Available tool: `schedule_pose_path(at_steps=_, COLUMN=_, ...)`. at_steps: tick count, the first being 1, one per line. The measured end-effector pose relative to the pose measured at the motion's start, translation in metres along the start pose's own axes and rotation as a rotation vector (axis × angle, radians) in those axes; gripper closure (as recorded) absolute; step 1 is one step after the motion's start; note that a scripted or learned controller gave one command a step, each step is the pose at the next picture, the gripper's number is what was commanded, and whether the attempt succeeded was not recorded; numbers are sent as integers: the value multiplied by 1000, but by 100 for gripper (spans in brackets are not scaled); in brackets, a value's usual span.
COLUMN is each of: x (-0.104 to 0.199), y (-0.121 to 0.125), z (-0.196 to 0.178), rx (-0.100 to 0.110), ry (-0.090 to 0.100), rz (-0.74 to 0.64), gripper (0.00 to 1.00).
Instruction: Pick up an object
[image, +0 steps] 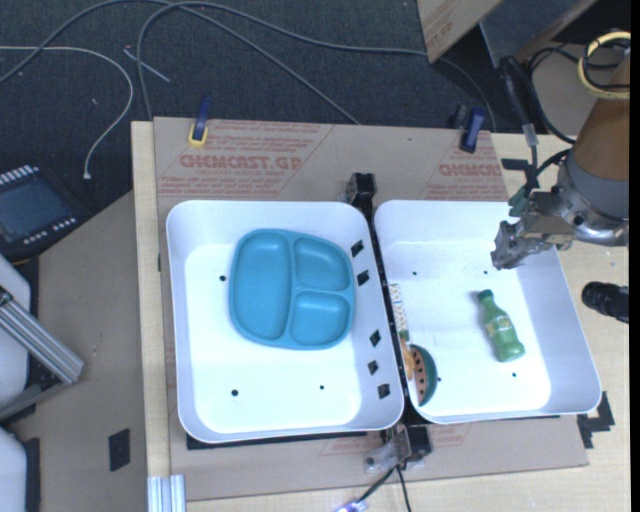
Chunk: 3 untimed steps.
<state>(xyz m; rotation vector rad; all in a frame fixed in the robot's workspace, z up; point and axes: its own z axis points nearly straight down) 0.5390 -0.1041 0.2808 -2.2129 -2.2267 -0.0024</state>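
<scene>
A small green bottle (498, 325) lies on its side in the right bin (440, 240), toward the near right. A round slice-like object with a green rim and orange face (422, 372) leans against that bin's left wall near the front. My gripper (510, 247) hangs over the right bin's far right part, above and beyond the bottle, with nothing seen between it and the bin floor. A blue divided plate (290, 290) rests in the left bin (200, 380).
A black divider strip with clips (372, 300) runs between the two bins. Blue clamps (201, 128) hold the cardboard base at the far edge. The arm's orange band (605, 140) rises at the right edge of the view.
</scene>
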Motion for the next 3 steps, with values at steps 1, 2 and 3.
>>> schedule_pose_path(at_steps=1, x=54, y=12, z=1, rx=-1, ry=-1, rz=0, gripper=100)
schedule_pose_path(at_steps=2, x=106, y=16, z=22, rx=4, ry=0, rz=1, gripper=100)
schedule_pose_path(at_steps=3, x=156, y=23, z=40, rx=4, ry=0, rz=1, gripper=100)
